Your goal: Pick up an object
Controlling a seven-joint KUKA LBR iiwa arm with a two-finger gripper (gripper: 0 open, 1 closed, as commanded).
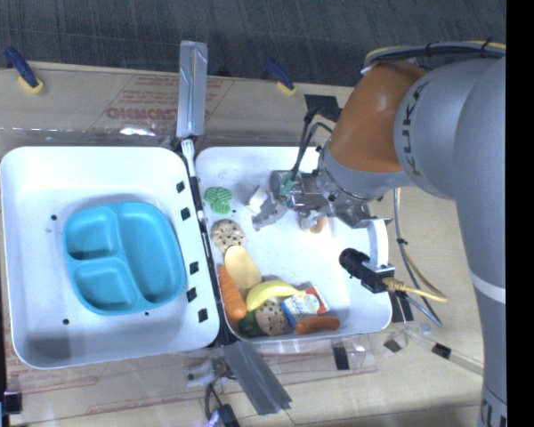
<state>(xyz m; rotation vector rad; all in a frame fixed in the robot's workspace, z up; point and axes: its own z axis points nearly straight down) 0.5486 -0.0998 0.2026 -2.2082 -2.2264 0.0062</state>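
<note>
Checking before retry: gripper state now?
Gripper: over the right bin; cannot be told whether open, closed, or holding anything.

"KUKA" in grey caps on the arm (445, 140), right side, letters running vertically. Red print on the cardboard sheet (142, 105) at far edge, mirrored/blurred, can't read. Nothing else legible.

Two bins sit side by side on a bench. The left bin (36, 238) holds a divided tray (120, 256) near its middle. The right bin (356, 301) holds food items clustered along its left and near sides, with the gripper (276, 205) above its middle.
</note>
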